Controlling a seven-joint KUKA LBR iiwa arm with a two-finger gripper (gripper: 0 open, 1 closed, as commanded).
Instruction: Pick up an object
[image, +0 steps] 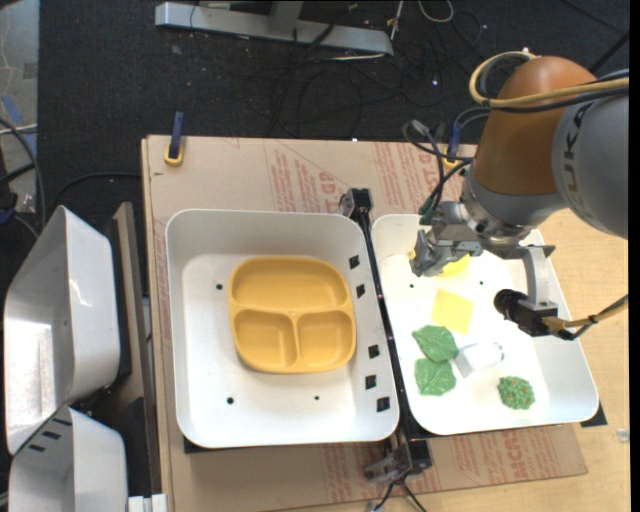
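Note:
My gripper (431, 257) hangs low over the back left part of the right bin (565, 375). A small yellow piece (456, 267) peeks out just right of it, partly hidden by the gripper. In front of it lies a flat yellow square (452, 310). Two green leafy pieces (435, 343) (434, 377) lie nearer the front, beside a small white block (480, 356). A round green lump (515, 392) sits at the bin's front right.
The left bin (195, 330) holds a yellow divided plate (293, 312). A black divider with clips (372, 300) runs between the bins. The arm's grey body and orange band (540, 85) loom over the back right, with cables and a black fitting (518, 308).

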